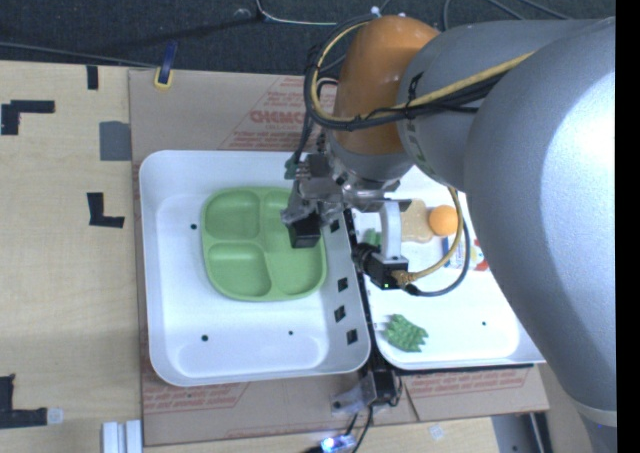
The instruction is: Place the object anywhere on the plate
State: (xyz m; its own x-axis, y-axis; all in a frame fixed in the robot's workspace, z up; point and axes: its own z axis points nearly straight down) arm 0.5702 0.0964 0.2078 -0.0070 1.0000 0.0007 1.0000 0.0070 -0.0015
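Grey arm looms closest, its hand over the green plate's right edge; grip hidden, I can't tell. Small green leafy object lies near the right bin's front edge, well apart from the hand.

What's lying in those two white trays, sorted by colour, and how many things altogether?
Green: 2, the divided plate in the left tray and a small leafy green item in the right tray.
Orange: 1, a round orange object in the right tray, partly hidden by the arm.
Total: 3. More may sit hidden under the arm.
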